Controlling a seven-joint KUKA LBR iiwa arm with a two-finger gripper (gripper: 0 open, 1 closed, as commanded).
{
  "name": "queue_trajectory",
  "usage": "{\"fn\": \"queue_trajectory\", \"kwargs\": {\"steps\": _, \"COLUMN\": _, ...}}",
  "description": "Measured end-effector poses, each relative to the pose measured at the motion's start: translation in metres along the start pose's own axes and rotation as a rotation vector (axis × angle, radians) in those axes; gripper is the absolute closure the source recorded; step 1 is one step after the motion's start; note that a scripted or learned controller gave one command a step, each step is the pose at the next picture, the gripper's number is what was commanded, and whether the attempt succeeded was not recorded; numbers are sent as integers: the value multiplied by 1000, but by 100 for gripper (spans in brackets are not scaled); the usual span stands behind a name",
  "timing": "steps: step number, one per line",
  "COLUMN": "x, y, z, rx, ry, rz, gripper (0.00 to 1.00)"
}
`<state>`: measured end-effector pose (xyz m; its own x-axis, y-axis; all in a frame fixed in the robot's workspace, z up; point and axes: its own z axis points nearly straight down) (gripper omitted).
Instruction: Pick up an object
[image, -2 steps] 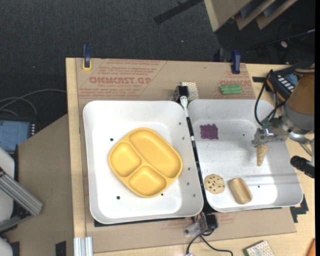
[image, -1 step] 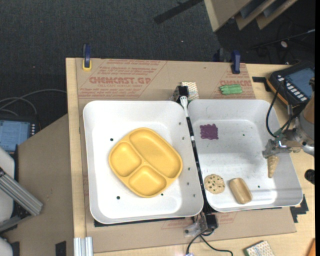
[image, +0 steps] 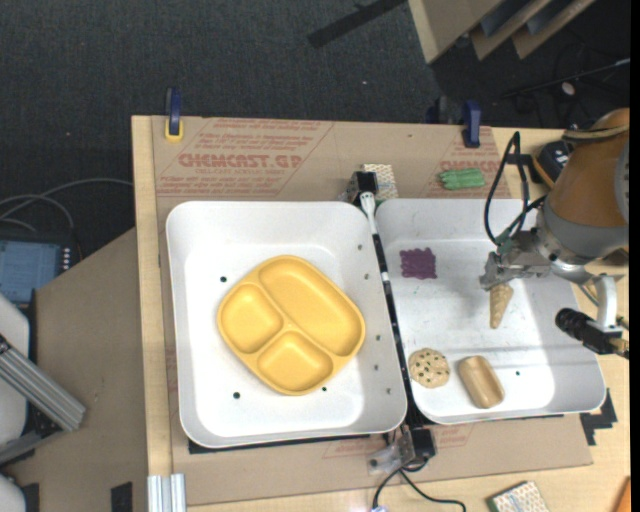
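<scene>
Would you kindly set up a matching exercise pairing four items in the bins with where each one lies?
Items:
1. yellow divided plate
2. purple piece
3. cookie
4. ice-cream cone

Places:
A. right bin, front left corner
B. middle of the left bin
C. just below the gripper
D. right bin, back left

Pairs: 1-B, 2-D, 3-A, 4-C

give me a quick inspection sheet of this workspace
surface: cardboard-topped bench with left bin and right bin side by side
job's things: cookie, bread roll, purple piece, cone-shaped item in right bin; yellow divided tray in left bin
clutter: green item on bench behind right bin
grippers: hand above the cone-shaped item, grasp unclear
cables: black cable looping to the arm
surroundings: dark carpet
</scene>
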<state>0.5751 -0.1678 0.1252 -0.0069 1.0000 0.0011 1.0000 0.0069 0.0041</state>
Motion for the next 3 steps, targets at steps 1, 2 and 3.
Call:
{"fn": "queue_trajectory", "kwargs": {"steps": 1, "x": -5, "y": -1, "z": -11, "rx": -2, "ry": -5, "rz": 6, "gripper": 100}}
{"fn": "queue_trajectory", "kwargs": {"steps": 2, "x": 24, "y": -22, "z": -86, "rx": -5, "ry": -3, "rz": 4, "gripper": 100}}
{"fn": "queue_trajectory", "kwargs": {"steps": 3, "x": 75, "y": -4, "z": -107, "rx": -2, "ry": -2, "rz": 1, "gripper": 100}}
